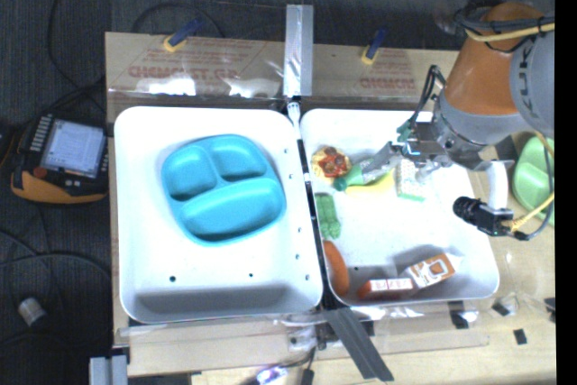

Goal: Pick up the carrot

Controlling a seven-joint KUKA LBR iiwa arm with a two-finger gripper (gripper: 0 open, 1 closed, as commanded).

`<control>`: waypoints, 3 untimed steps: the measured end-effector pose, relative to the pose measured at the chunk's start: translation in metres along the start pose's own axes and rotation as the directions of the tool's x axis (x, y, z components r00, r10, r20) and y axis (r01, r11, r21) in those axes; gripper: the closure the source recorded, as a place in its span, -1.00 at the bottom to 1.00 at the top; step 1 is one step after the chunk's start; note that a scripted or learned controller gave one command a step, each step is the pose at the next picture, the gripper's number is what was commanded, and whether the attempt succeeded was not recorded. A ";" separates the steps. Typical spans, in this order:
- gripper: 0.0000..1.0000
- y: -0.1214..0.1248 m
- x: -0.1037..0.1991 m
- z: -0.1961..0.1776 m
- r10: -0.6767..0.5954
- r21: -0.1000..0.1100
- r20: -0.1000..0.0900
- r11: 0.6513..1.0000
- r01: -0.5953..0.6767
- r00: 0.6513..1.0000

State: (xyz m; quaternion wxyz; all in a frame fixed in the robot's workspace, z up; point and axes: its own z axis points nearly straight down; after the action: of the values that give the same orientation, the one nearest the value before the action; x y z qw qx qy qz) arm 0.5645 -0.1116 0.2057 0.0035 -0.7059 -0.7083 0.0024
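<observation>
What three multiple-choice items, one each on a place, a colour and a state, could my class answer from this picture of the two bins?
1. Where does the carrot lie?
A. In the left bin
B. In the right bin, by its left wall near the front
C. On the floor

2. What colour is the divided plate?
A. Blue
B. Red
C. Yellow

3. How does the gripper stand to the carrot?
A. Closed around it
B. Resting on it
C. Apart from it, over the back of the right bin

Answers: 1 B, the orange piece sits against that wall. 2 A, it is plainly blue. 3 C, bare bin floor lies between them.
</observation>
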 end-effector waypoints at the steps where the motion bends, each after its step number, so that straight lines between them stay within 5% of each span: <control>1: -1.00 -0.039 -0.074 0.013 -0.046 0.000 0.001 0.999 0.046 0.999; 2: -1.00 -0.036 -0.110 -0.111 -0.103 -0.002 0.002 0.995 0.103 0.995; 3: -1.00 -0.058 -0.111 0.053 -0.078 0.000 -0.002 0.997 0.078 0.997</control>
State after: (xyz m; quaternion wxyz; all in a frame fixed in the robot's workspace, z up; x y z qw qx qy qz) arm 0.5061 -0.2226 0.1529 0.0041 -0.6777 -0.7353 0.0016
